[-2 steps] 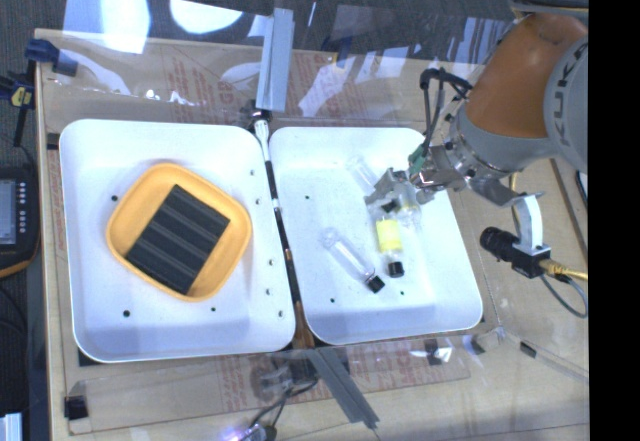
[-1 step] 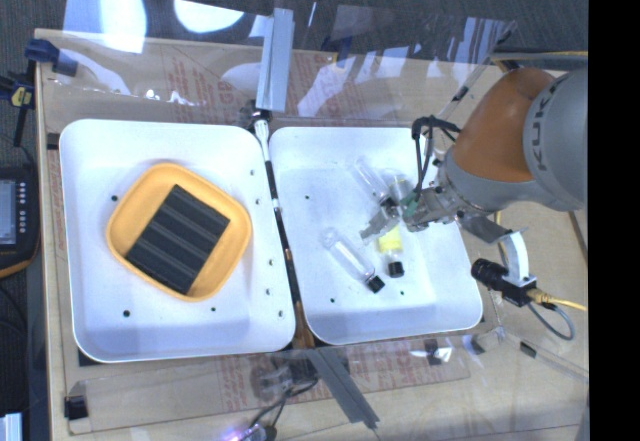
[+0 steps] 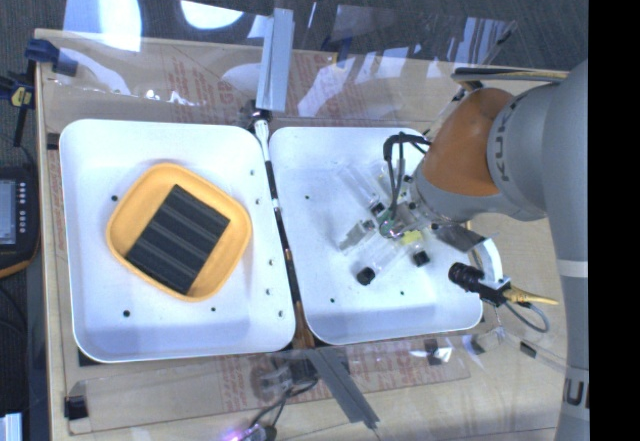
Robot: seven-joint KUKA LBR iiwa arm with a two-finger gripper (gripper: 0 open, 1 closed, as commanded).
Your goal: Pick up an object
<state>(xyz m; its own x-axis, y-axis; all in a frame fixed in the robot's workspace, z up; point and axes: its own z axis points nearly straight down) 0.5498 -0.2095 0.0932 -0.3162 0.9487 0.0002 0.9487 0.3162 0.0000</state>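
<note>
Your claw (image 3: 385, 229) is low in the right bin (image 3: 320, 309); I can't tell its opening. Centre over something solid, since the sponge (image 3: 178, 231) lies well away.

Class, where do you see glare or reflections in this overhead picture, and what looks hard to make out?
Camera view: bright glare patches on the clear panel behind the bins; the gripper over the right bin is small and indistinct against white; the yellow tray reads sharply.

The left bin (image 3: 85, 309) has bare floor along its rim, all around the central yellow tray (image 3: 135, 199) with its dark ridged block (image 3: 180, 237). In the right bin (image 3: 330, 314), the arm (image 3: 500, 154) overhangs three o'clock; nine and six o'clock lie bare.
</note>
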